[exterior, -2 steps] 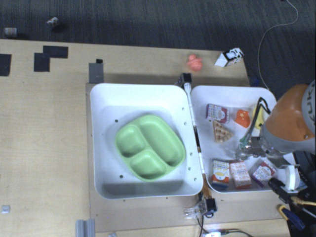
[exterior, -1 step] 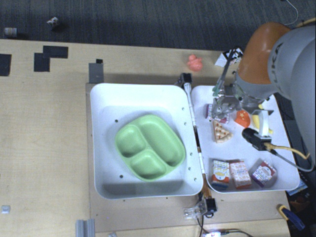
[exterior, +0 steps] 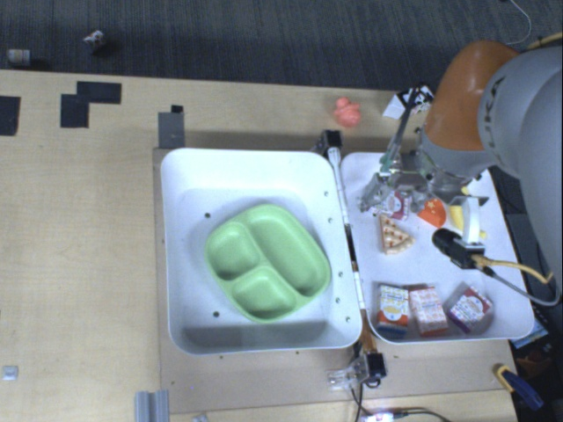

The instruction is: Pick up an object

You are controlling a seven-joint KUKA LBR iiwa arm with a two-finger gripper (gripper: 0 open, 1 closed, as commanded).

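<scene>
Pincer (exterior: pixel 384 193) low in far left part of right bin (exterior: pixel 422 266); width of opening and any hold not discernible. Just right of it, red-and-white item (exterior: pixel 402 206). Nearer, waffle-patterned wedge (exterior: pixel 395 234); further right, orange piece (exterior: pixel 431 211) and yellow-and-white piece (exterior: pixel 471 218). Along near edge, three printed packets (exterior: pixel 428 309) side by side, lettering too small to read. Left bin (exterior: pixel 189 192): green three-compartment plate (exterior: pixel 266 260). On bench (exterior: pixel 79 262) beyond bins, pink lump (exterior: pixel 347 111).
</scene>
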